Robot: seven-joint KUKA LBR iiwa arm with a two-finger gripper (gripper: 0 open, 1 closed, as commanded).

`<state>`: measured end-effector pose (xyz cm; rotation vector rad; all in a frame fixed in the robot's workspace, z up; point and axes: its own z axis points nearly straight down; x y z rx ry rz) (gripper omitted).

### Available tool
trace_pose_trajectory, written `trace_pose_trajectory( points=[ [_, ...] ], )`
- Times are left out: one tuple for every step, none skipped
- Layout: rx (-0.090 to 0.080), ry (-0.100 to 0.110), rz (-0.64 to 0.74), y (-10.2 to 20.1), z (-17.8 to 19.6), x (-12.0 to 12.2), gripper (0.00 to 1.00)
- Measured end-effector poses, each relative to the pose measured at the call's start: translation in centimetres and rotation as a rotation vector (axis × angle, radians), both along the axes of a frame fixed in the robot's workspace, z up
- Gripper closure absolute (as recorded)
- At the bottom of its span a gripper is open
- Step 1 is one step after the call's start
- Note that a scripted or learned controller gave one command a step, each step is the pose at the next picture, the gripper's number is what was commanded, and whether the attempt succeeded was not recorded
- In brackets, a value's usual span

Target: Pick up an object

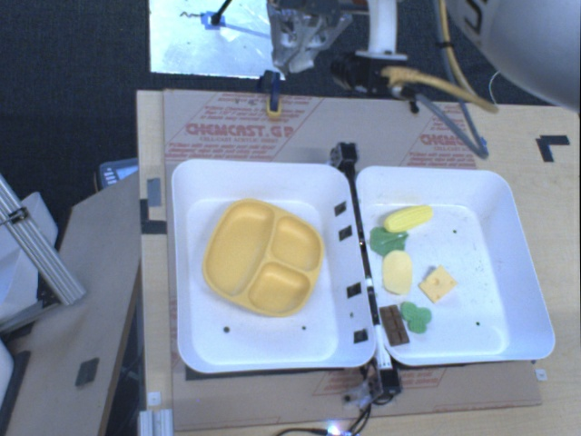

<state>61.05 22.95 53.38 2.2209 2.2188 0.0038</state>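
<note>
Well apart: fingers (292,59) above, corn cob (408,218) below.

Plastics, metal and board, looking mostly smooth

The two white bins (427,178) are showing as smooth moulded plastic with a soft sheen, the right one looking speckled with small dark marks. The yellow divided tray (263,257) is reading as matt plastic, evenly coloured. The small food pieces, namely the corn cob (408,217), the pale yellow oval (398,272), the cheese wedge (438,284), the green pieces (417,317) and the brown bar (392,324), are looking like smooth toy plastic. The bench sheet (238,130) is appearing as matt brown paper printed in red. The gripper (292,60) is gleaming like bare metal, and the arm's shell (526,25) is looking glossy grey.
</note>
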Motion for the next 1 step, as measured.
trace_pose_trajectory(
  points=[
    [0.003,0.004,0.012,0.62,0.31,-12.95,1.00]
  ],
)
